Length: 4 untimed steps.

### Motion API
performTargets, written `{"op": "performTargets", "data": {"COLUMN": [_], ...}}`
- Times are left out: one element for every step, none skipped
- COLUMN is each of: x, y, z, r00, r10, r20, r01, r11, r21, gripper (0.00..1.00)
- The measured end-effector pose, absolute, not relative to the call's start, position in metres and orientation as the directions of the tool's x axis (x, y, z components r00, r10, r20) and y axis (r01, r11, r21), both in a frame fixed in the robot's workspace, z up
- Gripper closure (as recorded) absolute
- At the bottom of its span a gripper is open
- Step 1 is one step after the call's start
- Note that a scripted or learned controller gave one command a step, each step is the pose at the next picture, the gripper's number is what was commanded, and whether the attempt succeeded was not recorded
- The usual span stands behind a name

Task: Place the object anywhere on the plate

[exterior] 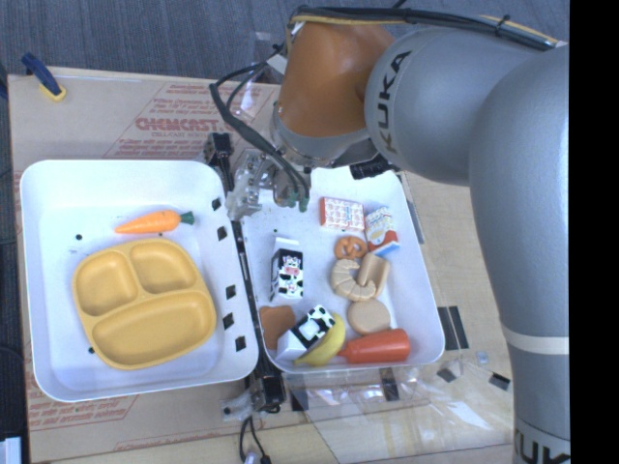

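Two white bins, arm over the right one's far-left corner.
Yellow three-section plastic plate (143, 303) in the left bin (48, 191); orange toy carrot (150, 222) just beyond it. Metal gripper (259, 189) above the right bin (426, 298); grip state unclear.

A single fixed camera looks steeply down on two white bins (48, 259), bench filling frame, the grey arm (464, 95) entering from 3 o'clock

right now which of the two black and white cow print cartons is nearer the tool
The upright cow carton in the right bin's middle, just below the tool. The other cow carton lies tilted on the banana, farther off.
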<state>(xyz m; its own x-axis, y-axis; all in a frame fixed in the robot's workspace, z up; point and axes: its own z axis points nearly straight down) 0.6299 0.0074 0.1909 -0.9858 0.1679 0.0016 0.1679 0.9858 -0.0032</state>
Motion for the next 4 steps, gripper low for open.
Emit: {"op": "performTargets", "data": {"x": [0.575, 0.583, 0.601, 0.603], "y": [0.08, 0.13, 0.18, 0.18], "z": [0.195, 0.209, 0.22, 0.231], "r00": [-0.995, -0.985, -0.826, -0.826], "r10": [0.098, -0.174, -0.563, -0.563], "r20": [0.001, -0.002, -0.004, -0.007], "r01": [0.098, -0.174, -0.563, -0.563], "r11": [0.995, 0.985, 0.826, 0.826], "r21": [0.001, 0.0, 0.0, -0.003], "gripper": [1.0, 1.0, 1.0, 1.0]}}
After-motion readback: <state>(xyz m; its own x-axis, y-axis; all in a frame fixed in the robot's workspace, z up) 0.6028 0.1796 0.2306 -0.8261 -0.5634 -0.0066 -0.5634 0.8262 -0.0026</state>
